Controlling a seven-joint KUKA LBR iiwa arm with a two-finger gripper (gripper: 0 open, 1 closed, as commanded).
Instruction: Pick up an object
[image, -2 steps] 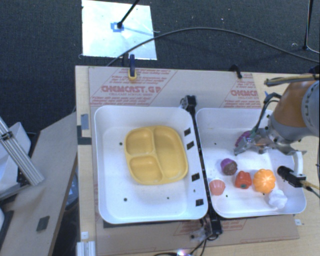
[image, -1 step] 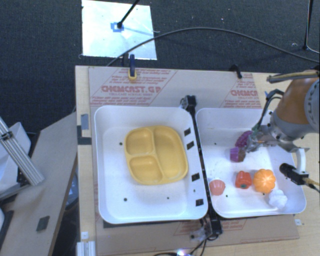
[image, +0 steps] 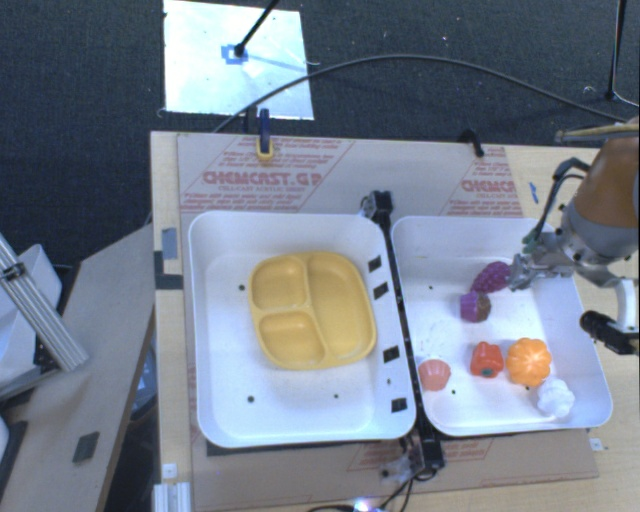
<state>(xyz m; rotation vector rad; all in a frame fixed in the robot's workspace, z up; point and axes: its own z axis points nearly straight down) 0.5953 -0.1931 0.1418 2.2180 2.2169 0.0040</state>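
Camera view, looking down on both bins. The gripper (image: 522, 272) hangs low over the far part of the right bin (image: 590, 345), reaching in from the right edge; its fingers point toward the purple grape bunch (image: 491, 276), which lies just beside them on the left, touching or nearly so. Whether the fingers are spread or pressed together cannot be told, since the tips blur into the bunch. The bunch's long axis runs slantwise, from its upper right end near the tips down toward a small purple block (image: 474, 306) just below it. An orange pepper (image: 486, 359), a small pumpkin (image: 528, 361), a pink cupcake (image: 434, 374) and a white piece (image: 554, 397) lie nearer the front wall, well apart from the tips. The left bin (image: 215, 330) holds a yellow divided plate (image: 310, 308). The bunch is judged the likeliest target, being nearest.
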